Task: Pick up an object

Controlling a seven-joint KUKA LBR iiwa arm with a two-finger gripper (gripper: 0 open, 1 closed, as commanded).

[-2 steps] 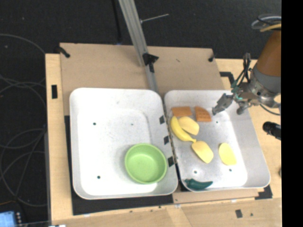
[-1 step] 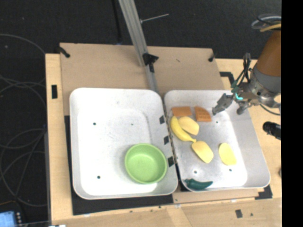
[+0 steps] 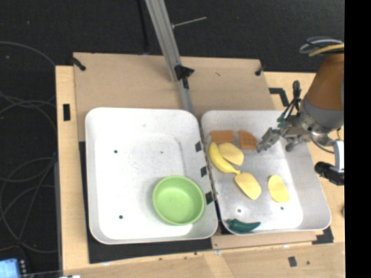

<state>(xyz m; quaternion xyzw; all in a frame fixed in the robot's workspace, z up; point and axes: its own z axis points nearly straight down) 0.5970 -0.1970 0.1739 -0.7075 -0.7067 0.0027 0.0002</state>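
Note:
The right bin (image 3: 301,210) holds a yellow banana (image 3: 218,161), three pale yellow pieces (image 3: 232,153) (image 3: 247,185) (image 3: 278,189), two orange-brown blocks (image 3: 222,136) (image 3: 247,139) and a dark green item (image 3: 243,226) at its near rim. My gripper (image 3: 280,141) hangs over the bin's far right part, its fingers (image 3: 268,139) spread open with nothing between them. It is just right of the orange-brown block and above the bin floor. A light green bowl (image 3: 178,199) sits in the left bin (image 3: 116,132).
A grey metal pole (image 3: 165,39) slants up from between the bins at the back. Cables lie on the dark floor at the left (image 3: 23,126). A black part (image 3: 327,171) sticks out by the right bin's right rim.

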